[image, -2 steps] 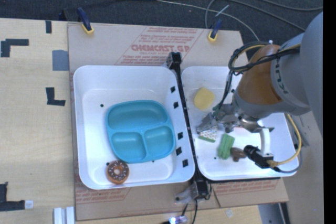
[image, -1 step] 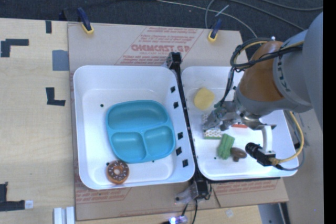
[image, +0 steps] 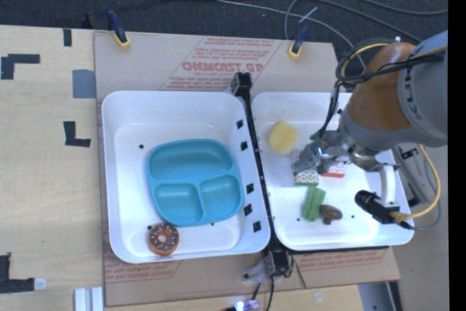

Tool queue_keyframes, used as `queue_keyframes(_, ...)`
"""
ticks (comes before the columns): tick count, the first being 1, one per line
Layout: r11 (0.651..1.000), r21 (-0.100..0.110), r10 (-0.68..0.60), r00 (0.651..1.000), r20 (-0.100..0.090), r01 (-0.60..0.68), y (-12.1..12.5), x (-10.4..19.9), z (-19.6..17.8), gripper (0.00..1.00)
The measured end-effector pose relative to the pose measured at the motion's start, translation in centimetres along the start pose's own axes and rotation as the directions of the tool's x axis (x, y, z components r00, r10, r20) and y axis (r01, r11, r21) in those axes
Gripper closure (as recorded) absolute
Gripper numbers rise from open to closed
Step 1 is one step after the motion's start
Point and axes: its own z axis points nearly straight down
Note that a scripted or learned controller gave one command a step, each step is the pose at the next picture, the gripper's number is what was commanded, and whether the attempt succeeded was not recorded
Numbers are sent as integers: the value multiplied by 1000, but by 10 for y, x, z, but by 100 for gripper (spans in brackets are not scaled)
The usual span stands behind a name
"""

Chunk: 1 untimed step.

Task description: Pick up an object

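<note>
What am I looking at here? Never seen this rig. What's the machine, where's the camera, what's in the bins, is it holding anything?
One camera, fixed above a bench, looks down at a slant. The machine is a single grey robot arm with an orange band, reaching in from the right; its job is to pick up an object.

Two shallow white bins sit side by side on cardboard. The left bin has a blue divided plate and a toy doughnut near its front corner. The right bin has a yellow object, a green object and a small brown object beside it.

The gripper is low inside the right bin, between the yellow and green items, over a small pale item I can't identify. Whether it actually holds anything can't be told from this angle.
</note>
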Motion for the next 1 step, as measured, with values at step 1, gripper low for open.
queue_keyframes(1, 1000, -2, 0, 1000, 0, 0, -9, -1, -54, 100)
